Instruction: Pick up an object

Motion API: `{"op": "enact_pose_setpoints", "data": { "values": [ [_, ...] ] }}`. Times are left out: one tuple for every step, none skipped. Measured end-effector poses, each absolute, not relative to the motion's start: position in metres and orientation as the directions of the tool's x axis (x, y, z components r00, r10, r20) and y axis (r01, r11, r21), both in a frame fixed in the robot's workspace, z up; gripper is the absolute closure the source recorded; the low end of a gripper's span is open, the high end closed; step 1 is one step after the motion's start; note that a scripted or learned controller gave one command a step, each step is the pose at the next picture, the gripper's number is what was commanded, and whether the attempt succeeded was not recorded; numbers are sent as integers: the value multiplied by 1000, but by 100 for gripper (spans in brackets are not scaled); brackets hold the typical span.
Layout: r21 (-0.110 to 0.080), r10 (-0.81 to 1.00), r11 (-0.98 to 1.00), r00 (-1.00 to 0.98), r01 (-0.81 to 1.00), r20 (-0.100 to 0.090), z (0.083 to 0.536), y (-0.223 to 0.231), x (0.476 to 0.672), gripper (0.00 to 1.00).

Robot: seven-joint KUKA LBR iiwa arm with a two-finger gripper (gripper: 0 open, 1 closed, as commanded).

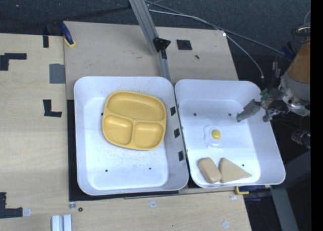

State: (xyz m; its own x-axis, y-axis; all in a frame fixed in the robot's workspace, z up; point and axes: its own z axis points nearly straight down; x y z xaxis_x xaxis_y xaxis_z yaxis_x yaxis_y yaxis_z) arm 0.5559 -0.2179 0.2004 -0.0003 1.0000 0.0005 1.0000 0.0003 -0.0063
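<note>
At the right edge of the frame, just above mid-height, the gripper (256,110) reaches in over the right-hand rim of the right bin (202,88), with the arm's orange band (302,63) showing above the wrist behind it. One grey finger (247,110) slants down and to the left over the bin's upper right part; the other is too dark and blurred to make out, so how wide the tool stands cannot be told, and nothing can be seen between its fingers. Below and to the left of it, near the middle of that bin, lies a toy fried egg (215,135) (white with a small yellow yolk), well apart from the tool. In the bin's lower part a tan bread roll (209,170) and a tan wedge (233,170) lie side by side, just touching or nearly so. The left bin (91,174) carries a yellow divided plate (134,120) with three compartments, set in its upper half. No brand, label or writing can be read on any of these things; the black patches on the wooden bench (30,139) at the left are plain tape marks.
</note>
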Motion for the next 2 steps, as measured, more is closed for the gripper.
{"op": "enact_pose_setpoints", "data": {
  "values": [
    [-5,1000,1,-1,1000,1,156,-213,557,0],
    [-7,1000,1,-1,1000,1,92,-209,552,0]
  ]
}}
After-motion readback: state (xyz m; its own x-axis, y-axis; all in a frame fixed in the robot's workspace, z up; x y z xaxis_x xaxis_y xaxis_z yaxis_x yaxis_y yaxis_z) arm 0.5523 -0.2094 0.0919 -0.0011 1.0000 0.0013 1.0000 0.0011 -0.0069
